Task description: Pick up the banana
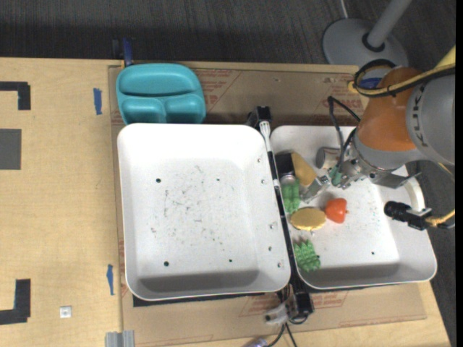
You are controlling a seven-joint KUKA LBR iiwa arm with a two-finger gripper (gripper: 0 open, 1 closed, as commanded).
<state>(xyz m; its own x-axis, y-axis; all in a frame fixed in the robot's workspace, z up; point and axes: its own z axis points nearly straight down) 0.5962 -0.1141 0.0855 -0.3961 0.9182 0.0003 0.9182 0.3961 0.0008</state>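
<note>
camera view: gripper is lowered into the right bin, poised beside the banana; claw state cannot be told.

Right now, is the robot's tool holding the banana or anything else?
Tool: in the right bin, down by the toys; whether it is open, closed or holding anything cannot be told.

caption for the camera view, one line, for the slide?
KUKA arm's tool low in the right bin, beside the banana, with toy foods clustered along the bin's left wall.
</note>
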